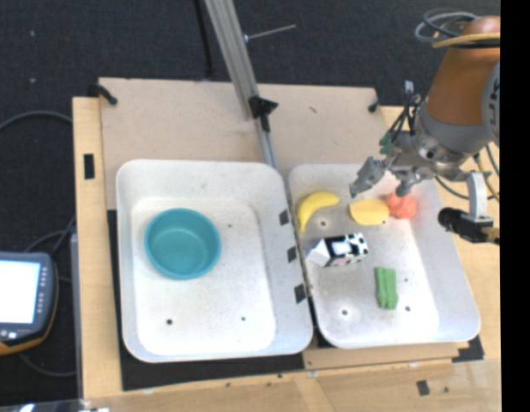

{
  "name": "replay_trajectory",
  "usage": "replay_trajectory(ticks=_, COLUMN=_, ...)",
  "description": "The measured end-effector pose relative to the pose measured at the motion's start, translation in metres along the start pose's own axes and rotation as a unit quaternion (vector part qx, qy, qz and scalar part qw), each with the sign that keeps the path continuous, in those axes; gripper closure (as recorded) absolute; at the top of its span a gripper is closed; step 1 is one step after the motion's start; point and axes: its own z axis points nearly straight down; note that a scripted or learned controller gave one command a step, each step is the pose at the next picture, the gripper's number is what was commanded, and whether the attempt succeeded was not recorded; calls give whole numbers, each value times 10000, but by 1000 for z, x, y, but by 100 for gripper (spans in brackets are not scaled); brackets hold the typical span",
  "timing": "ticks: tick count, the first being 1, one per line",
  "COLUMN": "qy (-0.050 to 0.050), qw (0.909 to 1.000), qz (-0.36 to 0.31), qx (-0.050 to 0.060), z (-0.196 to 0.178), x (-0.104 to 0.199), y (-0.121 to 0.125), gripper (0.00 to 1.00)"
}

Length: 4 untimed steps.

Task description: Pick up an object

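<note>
Gripper point(387, 177) hangs with fingers apart, nothing between them, just above the lemon point(369, 211). Lemon lies beside the banana point(315, 205) in the right bin point(436, 312). Probably light, smooth, rounded: grip across its narrow middle.

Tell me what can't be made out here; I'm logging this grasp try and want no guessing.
- Camera view: whether the gripper holds anything; it hangs above the yellow lemon-like object, too small and blurred.
- The orange-red object: partly covered by the gripper, shape unclear.
- The black-and-white object: too small to identify.
- The arm: cut off by the right edge.
</note>
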Motion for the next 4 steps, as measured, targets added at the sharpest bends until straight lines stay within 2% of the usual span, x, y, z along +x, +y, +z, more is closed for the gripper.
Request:
replay_trajectory(ticks=1, qy=2, qw=10000, qz=2, qx=-1, z=0, x=0, y=0, gripper=0)
replay_trajectory(ticks=2, qy=-16, qw=10000, qz=24, qx=26, z=56, x=-11, y=3, gripper=0)
replay_trajectory(ticks=3, qy=-11, qw=10000, qz=32, qx=36, z=119, x=-8, y=0, gripper=0)
replay_trajectory(ticks=4, qy=-17, qw=10000, qz=35, qx=19, z=143, x=-10, y=0, gripper=0)
